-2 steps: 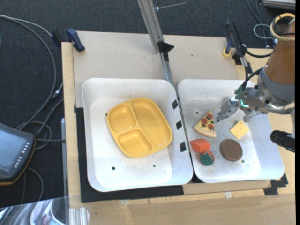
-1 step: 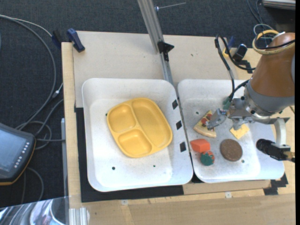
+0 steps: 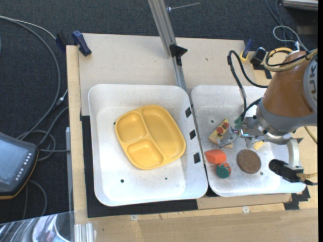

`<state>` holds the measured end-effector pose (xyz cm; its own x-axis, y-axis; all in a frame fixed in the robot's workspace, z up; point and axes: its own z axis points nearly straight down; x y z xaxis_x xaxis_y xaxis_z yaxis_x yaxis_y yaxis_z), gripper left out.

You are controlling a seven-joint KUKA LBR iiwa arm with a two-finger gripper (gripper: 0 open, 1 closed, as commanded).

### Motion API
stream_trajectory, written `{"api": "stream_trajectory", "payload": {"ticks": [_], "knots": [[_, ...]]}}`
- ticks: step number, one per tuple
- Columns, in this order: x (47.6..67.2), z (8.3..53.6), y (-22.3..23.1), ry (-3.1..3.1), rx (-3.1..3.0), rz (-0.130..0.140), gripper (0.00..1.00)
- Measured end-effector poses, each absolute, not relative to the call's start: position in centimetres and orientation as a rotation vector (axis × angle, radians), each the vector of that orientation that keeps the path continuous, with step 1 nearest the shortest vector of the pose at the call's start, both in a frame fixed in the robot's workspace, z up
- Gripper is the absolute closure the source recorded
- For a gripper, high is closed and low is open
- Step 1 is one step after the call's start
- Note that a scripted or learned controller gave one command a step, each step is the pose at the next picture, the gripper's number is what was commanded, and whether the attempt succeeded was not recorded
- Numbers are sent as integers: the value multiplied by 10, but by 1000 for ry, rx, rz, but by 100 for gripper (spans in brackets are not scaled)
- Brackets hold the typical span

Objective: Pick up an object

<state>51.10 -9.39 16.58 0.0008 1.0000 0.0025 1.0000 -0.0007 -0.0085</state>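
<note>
Landmark for all positions: the orange block (image 3: pixel 216 157), lying in the right bin (image 3: pixel 214 102) near its front left corner. Nearest the camera, a small green-and-red round toy (image 3: pixel 223 170) sits just in front of the block and slightly to its right, touching it or very nearly so. A brown disc (image 3: pixel 249 161) lies flat to the block's right, near but apart. Left of the block, beyond the bin wall, a yellow divided plate (image 3: pixel 150 136) rests in the left bin (image 3: pixel 106 105). Behind the block and to its right, the gripper (image 3: pixel 236 135) hangs low over the bin floor beneath the grey and orange arm (image 3: pixel 287 92). Its own body masks its opening, so whether it is open or closed cannot be told, and no object is visible in its grasp. A yellow-and-red patterned toy (image 3: pixel 221 130) lies directly behind the block, just beside the gripper. Farthest back, a metal pole (image 3: pixel 161 14) rises behind and left of the block.
</note>
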Motion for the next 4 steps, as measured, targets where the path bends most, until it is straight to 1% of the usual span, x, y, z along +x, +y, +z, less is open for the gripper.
{"api": "stream_trajectory", "payload": {"ticks": [1,2,3,4], "knots": [[513,111,-83,-2215,-2215,6,0],[515,125,-84,-2221,-2221,-3,100],[521,188,-84,-2228,-2224,-7,100],[516,239,-92,-2227,-2225,-6,100]]}}
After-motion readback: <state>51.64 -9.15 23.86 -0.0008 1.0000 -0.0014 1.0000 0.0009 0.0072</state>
